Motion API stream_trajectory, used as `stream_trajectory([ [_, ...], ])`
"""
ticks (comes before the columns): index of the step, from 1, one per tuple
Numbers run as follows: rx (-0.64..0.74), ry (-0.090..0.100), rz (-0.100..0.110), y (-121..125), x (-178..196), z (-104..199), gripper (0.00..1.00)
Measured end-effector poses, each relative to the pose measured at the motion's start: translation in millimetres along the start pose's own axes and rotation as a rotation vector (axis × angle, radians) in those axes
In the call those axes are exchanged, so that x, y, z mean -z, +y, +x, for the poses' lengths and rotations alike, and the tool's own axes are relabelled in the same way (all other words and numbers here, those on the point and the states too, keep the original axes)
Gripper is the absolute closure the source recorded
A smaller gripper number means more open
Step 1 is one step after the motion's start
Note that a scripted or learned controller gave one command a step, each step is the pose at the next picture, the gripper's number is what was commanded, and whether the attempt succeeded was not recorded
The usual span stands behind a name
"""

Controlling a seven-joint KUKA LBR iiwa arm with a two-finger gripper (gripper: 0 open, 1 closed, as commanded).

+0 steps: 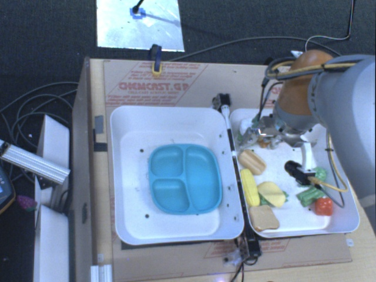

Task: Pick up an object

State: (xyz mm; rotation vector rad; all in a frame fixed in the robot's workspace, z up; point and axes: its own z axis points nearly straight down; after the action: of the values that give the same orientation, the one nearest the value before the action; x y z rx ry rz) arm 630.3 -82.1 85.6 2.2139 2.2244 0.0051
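My gripper (257, 135) hangs low over the far left corner of the right bin (346, 219), under the grey arm with its orange band. Just in front of it lies a tan bread roll (251, 160). Along the bin's left wall lies a yellow corn cob (249, 187), with a pale yellow piece (272, 193) beside it and a slice of toast (264, 217) at the front. A red tomato (322, 205) and a green leafy piece (308, 195) sit toward the right. Nothing shows between the gripper and these items.
The left bin (126, 157) holds a blue divided plate (185, 178). A small green piece (319, 173) lies near the right bin's middle right. A clamp (222, 103) sits at the far end of the wall between the bins.
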Motion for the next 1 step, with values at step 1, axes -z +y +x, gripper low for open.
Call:
stream_trajectory([
  [1, 0.007, 0.015, 0.075, 25.5, -7.2, -2.6, 0.00],
])
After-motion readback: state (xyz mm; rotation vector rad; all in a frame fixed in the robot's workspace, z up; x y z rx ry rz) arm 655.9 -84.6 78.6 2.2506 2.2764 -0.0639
